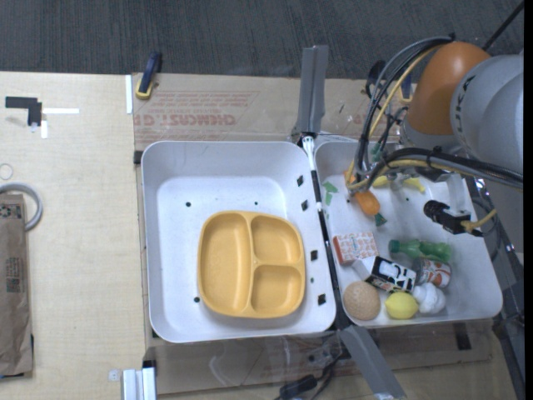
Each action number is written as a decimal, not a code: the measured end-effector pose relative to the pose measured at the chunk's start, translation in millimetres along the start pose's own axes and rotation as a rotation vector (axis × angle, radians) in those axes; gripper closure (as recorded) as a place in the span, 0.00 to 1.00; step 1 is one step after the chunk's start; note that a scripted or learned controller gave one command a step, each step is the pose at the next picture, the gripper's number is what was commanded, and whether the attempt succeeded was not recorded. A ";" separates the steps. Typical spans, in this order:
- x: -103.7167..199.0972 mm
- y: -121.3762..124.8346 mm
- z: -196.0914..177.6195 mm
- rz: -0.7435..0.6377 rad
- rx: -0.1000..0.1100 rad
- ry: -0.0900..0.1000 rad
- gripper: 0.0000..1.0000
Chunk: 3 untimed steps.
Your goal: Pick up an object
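The right bin (479,307) holds several small objects. An orange carrot-like piece (366,202) lies near its far left corner. Closer to me are a red-and-white box (355,246), a green bottle (420,248), a black-and-white item (391,274), a small can (435,274), a brown round lump (361,300), a yellow lemon (401,305) and a white lump (428,297). My arm, with its orange band (441,86), reaches down into the bin's far end. My gripper (361,183) sits low under a bundle of cables, just above the orange piece.
The left bin (166,223) holds a yellow divided plate (251,264). A grey post (312,90) rises behind the wall between the bins. On the bench at left lie a brown paper bag (12,282) and a blue-and-yellow tool (149,75).
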<state>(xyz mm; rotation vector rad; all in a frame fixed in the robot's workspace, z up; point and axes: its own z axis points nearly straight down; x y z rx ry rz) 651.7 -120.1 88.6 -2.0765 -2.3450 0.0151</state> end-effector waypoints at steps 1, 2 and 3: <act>0.0 0.0 0.1 0.000 0.000 0.000 0.00; -0.9 0.7 -7.8 -0.002 -0.002 -0.003 1.00; 55.5 13.2 -102.0 -0.201 -0.012 -0.004 1.00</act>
